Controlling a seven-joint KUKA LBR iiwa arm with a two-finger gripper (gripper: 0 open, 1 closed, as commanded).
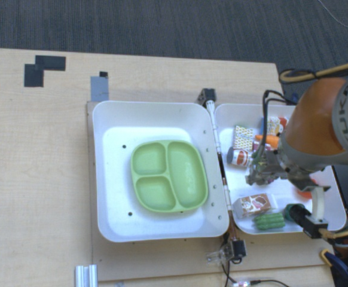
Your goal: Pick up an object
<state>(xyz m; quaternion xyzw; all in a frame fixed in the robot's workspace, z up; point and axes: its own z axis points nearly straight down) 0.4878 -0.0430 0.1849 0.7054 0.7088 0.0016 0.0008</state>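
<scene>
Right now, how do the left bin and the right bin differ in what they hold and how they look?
The left bin holds one thing, a green divided plate; the right bin holds several small items, among them a green pickle-like toy and a small can. The left bin lies fully open to view; the right bin is partly covered by the arm. Both are shallow and white.
</scene>
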